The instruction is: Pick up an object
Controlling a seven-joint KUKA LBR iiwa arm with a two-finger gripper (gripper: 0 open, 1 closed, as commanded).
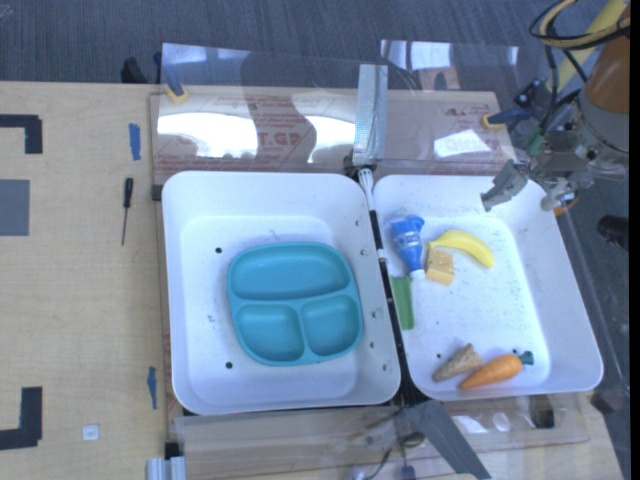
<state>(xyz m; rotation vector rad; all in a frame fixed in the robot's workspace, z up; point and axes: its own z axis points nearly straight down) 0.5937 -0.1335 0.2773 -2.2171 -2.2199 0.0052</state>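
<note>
The right bin (560,298) holds several small items. A yellow banana (464,245) lies near its middle, touching a yellow block (440,267). A blue tube (405,238) and a green stick (403,302) lie along its left wall. An orange carrot (491,371) and a brown wedge (456,361) sit near the front edge. My gripper (527,196) hangs over the bin's back right corner, above and to the right of the banana. It is open, and nothing sits between its fingers.
The left bin (190,228) holds a teal divided plate (294,301). A clear upright panel (340,98) stands behind both bins. Yellow and black cables (575,18) loop at the top right near the arm.
</note>
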